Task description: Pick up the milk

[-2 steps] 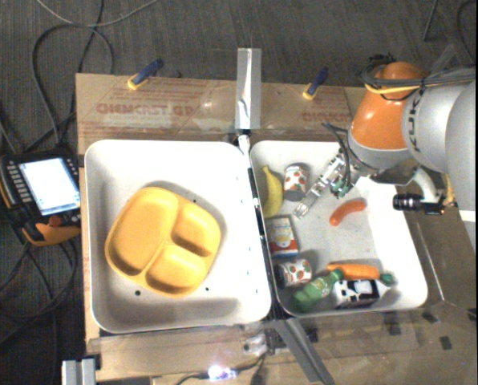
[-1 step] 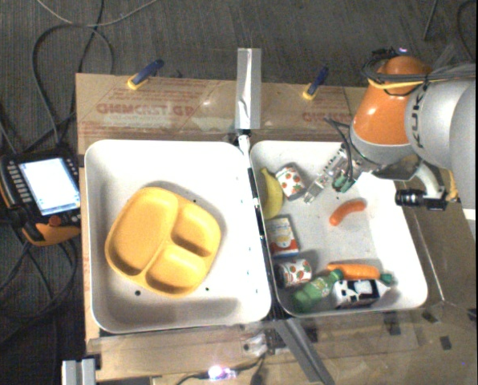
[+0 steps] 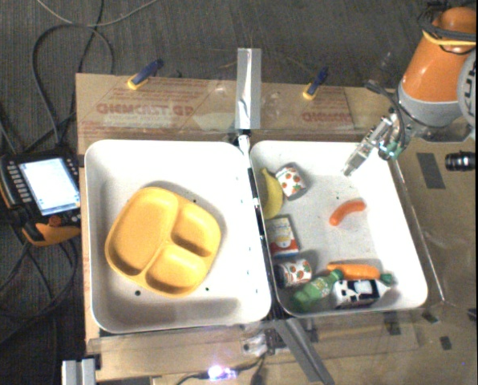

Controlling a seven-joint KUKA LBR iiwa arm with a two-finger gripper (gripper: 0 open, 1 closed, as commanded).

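At the near edge of the right bin (image 3: 407, 239), milk (image 3: 357, 293) is a small black-and-white cow-pattern carton lying on its side, long axis roughly left-right along the near wall. Can't tell which end is the top. A green bottle (image 3: 314, 289) lies touching its left end, tilted up to the right. An orange carrot (image 3: 356, 270) sits just behind the milk, also left-right, touching or nearly so.

Left of those, a small can with a tomato label (image 3: 297, 272), then a red-labelled box (image 3: 281, 234) further back against the left wall. A small orange sausage-shaped piece (image 3: 347, 212) lies alone mid-bin. A banana (image 3: 269, 192) runs near-far along the divider, with another small can (image 3: 290, 180) just right of it.

Left bin (image 3: 103, 295) holds a yellow compartment tray (image 3: 165, 239), sat at a slant.

Far right corner of the right bin: gripper (image 3: 358, 163) hangs above the bin floor, pointing down-left, well apart from the milk. Nothing between the fingers, not touching any item. Whether the fingers are spread or closed: cannot tell, too small and blurred.

Off the bench at left, a teach pendant (image 3: 42, 187) with its screen lit.
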